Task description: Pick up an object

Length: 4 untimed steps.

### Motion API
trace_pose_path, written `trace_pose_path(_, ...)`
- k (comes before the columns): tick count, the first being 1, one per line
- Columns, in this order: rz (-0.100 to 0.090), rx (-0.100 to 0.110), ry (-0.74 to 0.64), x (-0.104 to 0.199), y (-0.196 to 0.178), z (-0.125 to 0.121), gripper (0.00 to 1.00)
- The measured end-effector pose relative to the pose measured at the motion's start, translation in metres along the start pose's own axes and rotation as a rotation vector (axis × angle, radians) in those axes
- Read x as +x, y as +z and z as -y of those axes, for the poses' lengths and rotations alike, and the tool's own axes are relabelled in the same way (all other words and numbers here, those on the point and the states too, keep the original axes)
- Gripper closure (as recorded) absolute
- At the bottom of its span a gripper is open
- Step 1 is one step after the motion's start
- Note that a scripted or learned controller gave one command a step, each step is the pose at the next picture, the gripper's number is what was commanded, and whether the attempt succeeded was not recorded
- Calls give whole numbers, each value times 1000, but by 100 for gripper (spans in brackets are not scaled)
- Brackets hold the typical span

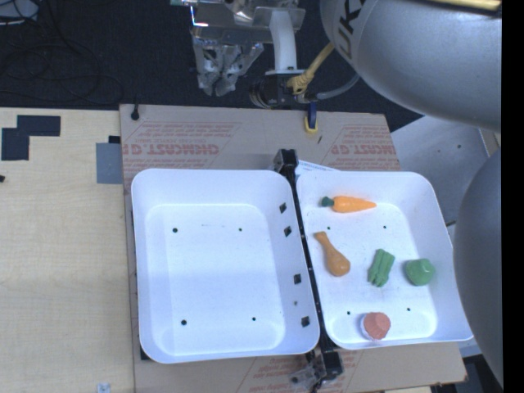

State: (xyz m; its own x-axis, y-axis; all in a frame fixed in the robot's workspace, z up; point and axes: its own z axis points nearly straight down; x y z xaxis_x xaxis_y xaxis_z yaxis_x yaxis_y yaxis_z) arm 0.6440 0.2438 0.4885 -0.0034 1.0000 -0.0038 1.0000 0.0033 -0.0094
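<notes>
Lying near the top of the right bin (438,219), a toy carrot (352,205) points its green stem toward the left bin (147,219); below it rest a drumstick (332,254), a green pod (381,267), a green lump (420,272) and a red-orange disc (377,325), while the gripper (219,72) hangs high behind the bins, its grip impossible to judge

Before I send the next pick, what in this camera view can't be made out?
- Gripper: high above the bins against a dark background; open or shut is unreadable.
- Arm: cut off by the top and right edges.
- Right bin: its lower right corner is covered by the arm.
- Green objects: too small to identify.
</notes>
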Motion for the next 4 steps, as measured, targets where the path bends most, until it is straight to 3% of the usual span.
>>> trace_pose_path(1,0,-1,5,-1,35,1,100)
trace_pose_path(2,1,7,0,1,119,110,100)
trace_pose_path(3,3,-2,9,-42,189,24,100)
trace_pose_path(4,-7,-20,5,-71,54,88,100)
